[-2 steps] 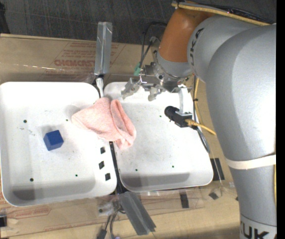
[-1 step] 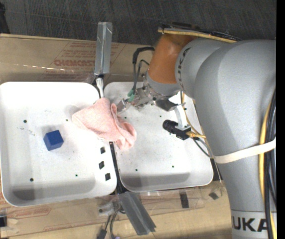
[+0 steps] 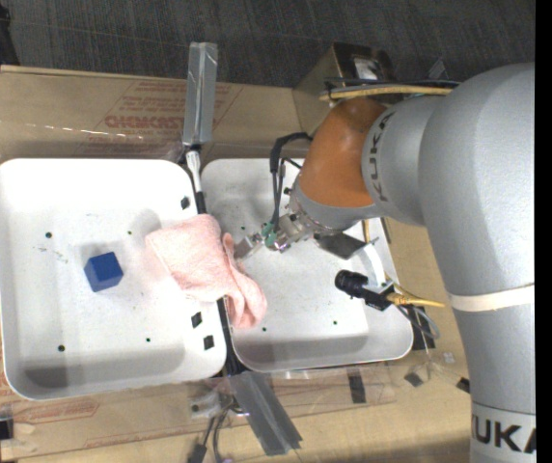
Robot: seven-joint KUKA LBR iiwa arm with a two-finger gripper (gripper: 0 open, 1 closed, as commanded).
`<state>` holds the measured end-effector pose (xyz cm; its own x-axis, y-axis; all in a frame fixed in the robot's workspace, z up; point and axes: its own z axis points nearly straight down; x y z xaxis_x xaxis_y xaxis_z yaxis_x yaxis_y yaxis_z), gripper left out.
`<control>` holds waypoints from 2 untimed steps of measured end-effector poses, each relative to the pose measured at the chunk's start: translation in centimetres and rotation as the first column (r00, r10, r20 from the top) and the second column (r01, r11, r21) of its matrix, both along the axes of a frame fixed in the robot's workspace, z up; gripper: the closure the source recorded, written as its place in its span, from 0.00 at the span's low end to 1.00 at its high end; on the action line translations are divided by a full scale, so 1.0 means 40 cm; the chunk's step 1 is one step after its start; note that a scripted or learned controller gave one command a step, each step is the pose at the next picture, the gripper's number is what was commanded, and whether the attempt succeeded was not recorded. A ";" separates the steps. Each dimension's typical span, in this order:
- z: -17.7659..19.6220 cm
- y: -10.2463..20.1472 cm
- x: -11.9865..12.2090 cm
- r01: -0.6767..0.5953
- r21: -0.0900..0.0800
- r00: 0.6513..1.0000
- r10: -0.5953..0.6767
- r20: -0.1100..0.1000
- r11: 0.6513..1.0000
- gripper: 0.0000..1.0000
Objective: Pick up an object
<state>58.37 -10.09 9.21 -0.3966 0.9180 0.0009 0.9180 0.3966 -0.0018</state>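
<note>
- I count two shallow white plastic bins on my feed: the left bin [image 3: 64, 355] and the right bin [image 3: 305, 326].
- I see one small blue cube [image 3: 103, 270].
- I see one crumpled pink cloth towel [image 3: 204, 258].
- I have one grey robot arm with an orange band [image 3: 469, 162], carrying one gripper [image 3: 274, 239].
- I make out one flat brown cardboard sheet with red print [image 3: 83, 104].

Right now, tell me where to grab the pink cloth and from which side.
Pinch the pink cloth at its bunched fold hanging into the right bin, coming straight down from above. It drapes across the bins' meeting edges, so that fold probably stands raised, close to the claw.
</note>
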 end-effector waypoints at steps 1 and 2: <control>0.000 0.000 -0.182 -0.304 0.001 0.953 0.304 0.001 0.953 0.00; 0.251 0.242 -0.075 -0.326 -0.001 0.945 0.326 0.003 0.945 0.00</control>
<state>55.36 -0.41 19.26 -0.6739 0.7388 -0.0012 0.7388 0.6739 0.0004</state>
